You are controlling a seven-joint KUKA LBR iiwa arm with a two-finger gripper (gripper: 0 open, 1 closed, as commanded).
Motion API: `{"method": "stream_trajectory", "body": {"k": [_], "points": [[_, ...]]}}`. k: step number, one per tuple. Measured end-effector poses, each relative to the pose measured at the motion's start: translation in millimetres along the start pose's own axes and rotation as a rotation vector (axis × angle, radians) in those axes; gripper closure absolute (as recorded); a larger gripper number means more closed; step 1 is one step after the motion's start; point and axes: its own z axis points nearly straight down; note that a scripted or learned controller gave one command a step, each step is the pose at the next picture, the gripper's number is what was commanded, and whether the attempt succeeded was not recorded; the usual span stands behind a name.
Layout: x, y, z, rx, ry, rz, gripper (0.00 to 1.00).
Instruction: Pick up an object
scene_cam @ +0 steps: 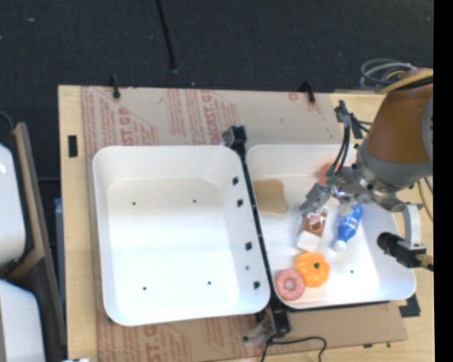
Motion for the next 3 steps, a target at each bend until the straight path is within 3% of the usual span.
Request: {"method": "stream_trajectory", "body": {"k": [1,2,3], "points": [[5.9,-8.7,52.3,0.001,0.000,0.000,0.00],[4.4,-5.5,86.1,-0.014,-0.003,0.001,0.00],[4.2,-5.0,76.1,-0.015,-0.002,0.002,1.00]]}}
